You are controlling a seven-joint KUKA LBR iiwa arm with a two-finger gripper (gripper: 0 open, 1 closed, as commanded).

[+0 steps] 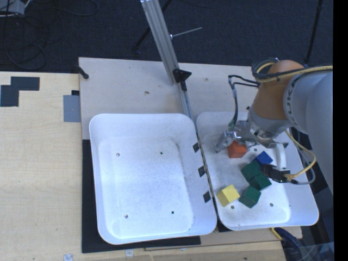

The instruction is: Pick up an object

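You won't find any readable text, label, brand, number or sign here. The two white bins [142, 145] carry no printing you can read, only small dark dots on the left one's floor. The blocks in the right bin [304, 211] have plain faces: orange [236, 150], blue [263, 157], yellow [229, 194] and green [250, 196]. The desk [38, 162] shows dark rectangular patches but no lettering, and the arm's grey casing [312, 99] bears no legible marking.

The arm [304, 99] hides part of the right bin [304, 213].
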